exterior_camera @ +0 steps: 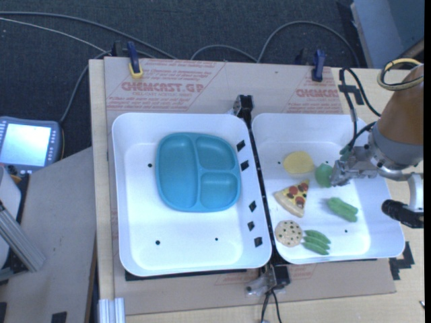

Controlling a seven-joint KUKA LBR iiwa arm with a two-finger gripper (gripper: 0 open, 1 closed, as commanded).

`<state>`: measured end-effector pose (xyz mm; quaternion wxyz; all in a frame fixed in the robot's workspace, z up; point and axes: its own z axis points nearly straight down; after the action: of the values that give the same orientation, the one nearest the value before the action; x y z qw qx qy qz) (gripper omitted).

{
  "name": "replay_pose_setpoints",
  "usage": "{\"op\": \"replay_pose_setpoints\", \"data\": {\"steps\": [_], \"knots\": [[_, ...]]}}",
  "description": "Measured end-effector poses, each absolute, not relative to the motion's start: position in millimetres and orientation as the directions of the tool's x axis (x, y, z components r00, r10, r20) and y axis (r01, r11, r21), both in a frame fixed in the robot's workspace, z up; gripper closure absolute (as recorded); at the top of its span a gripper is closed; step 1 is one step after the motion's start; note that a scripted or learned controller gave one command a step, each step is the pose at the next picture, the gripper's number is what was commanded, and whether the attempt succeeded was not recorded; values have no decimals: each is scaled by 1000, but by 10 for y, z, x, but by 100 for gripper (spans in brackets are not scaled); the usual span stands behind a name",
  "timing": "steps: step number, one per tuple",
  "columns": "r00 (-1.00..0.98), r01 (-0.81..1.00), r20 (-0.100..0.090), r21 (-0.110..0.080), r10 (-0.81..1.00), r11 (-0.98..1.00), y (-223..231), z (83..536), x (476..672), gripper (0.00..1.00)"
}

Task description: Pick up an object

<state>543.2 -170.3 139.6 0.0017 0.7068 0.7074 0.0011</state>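
While the grey arm with the orange band reaches in from the right, the pincer [341, 173] sits low inside the right shallow white bin [384, 237], near its right wall. Whether it is released or clenched cannot be determined.

A small round green toy [323, 174] lies immediately to the left of the pincer, touching or nearly touching it; contact cannot be confirmed. A flat yellow oval piece [297, 162] lies further left and slightly above. A triangular toy pizza slice with red dots [292, 200] lies to the lower left. An elongated green vegetable-shaped toy [343, 209] lies just below the pincer. A round speckled toy cookie [288, 233] and a bumpy green pea-pod toy [316, 241] lie well below and to the left, side by side.

Far to the left, the second white bin [135, 200] holds a teal plastic divided tray [198, 172]. Both bins rest on the brown worktop [168, 86].
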Motion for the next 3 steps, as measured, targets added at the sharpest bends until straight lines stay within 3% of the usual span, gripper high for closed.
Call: {"op": "replay_pose_setpoints", "data": {"steps": [1, 2, 3], "knots": [[-1, 1000, -2, 6, 1000, 1, -1720, 2039, 5437, 100], [-1, 1000, 0, 2, 1000, 1, -1718, 2112, 5445, 100], [-7, 1000, 1, 2, 1000, 7, -1163, 2045, 5634, 100]]}}
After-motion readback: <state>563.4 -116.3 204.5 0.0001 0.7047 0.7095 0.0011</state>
